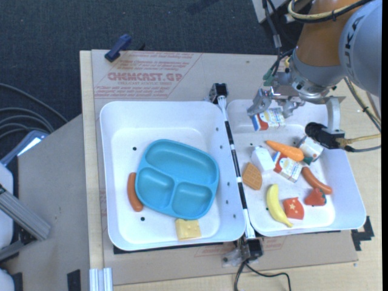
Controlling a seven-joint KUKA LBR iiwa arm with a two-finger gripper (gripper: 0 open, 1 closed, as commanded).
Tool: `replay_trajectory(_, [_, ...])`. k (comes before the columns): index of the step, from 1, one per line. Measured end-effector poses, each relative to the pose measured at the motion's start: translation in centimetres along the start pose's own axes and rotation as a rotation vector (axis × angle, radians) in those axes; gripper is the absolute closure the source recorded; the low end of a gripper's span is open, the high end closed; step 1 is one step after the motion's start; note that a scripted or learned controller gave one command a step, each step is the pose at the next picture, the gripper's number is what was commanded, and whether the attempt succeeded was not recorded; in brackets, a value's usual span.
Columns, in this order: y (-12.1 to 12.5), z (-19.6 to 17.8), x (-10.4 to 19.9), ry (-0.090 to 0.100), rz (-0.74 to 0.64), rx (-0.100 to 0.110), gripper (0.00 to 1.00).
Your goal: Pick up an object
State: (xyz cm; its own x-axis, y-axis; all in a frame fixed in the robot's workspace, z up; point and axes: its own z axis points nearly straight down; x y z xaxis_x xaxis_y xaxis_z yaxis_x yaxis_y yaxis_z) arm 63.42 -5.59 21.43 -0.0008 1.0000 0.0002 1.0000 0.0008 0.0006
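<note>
Tool [271,105] at the right white plastic bin's [350,187] far edge, fingers pinching a small white carton with red and blue print [269,119], lifted near the far-left corner. Below it: orange plastic carrot [285,150], yellow plastic banana [276,204]. Left white bin [115,132] holds a blue divided tray [176,179].

A grey KUKA arm [364,35] with a glossy orange band, yellow looped cable and metallic pincer [271,105].

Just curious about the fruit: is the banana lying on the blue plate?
No, the banana lies in the right bin, while the blue plate is in the left bin.
</note>
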Motion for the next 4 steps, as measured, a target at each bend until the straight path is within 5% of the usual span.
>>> replay_trajectory(1, [-0.9, -3.5, 1.8, 0.000, 0.000, -0.001, 1.00])
replay_trajectory(2, [-0.9, -3.5, 1.7, 0.000, 0.000, -0.001, 0.00])
replay_trajectory(3, [3.2, 5.6, -4.0, -0.001, 0.001, 0.002, 0.00])
replay_trajectory(4, [3.4, 12.5, -4.9, 0.000, 0.001, -0.005, 0.00])
